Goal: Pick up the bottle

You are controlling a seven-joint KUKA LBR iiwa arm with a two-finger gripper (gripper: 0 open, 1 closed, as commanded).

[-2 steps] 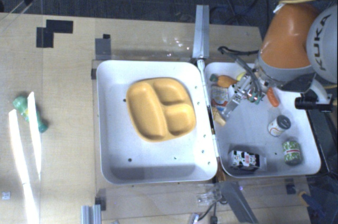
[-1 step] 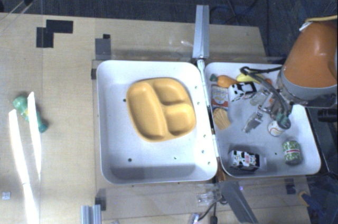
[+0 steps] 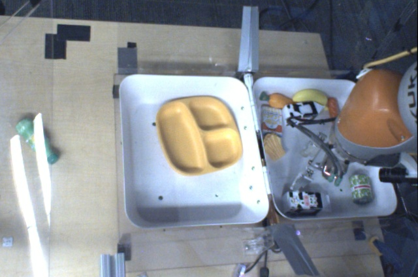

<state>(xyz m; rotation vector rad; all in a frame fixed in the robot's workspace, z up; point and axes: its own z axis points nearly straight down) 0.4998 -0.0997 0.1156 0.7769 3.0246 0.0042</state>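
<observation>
In the right bin (image 3: 389, 207), a small rounded container with a green label (image 3: 360, 188), which may be the bottle, lies near the front right corner. My gripper (image 3: 318, 168) hangs over the middle of that bin, below the arm's orange band (image 3: 372, 111). It points down and to the left. The green container is to the gripper's right, apart from it. A black-and-white packet (image 3: 305, 201) lies just below the gripper, towards the front wall. I cannot make out anything held in the gripper.
The right bin also holds a banana (image 3: 309, 96), an orange fruit (image 3: 279, 100), a printed box (image 3: 272, 119) and a ridged tan item (image 3: 275, 147) along its left side. A yellow divided dish (image 3: 198, 134) sits in the left bin (image 3: 140, 204). A metal divider (image 3: 249, 40) stands between the bins.
</observation>
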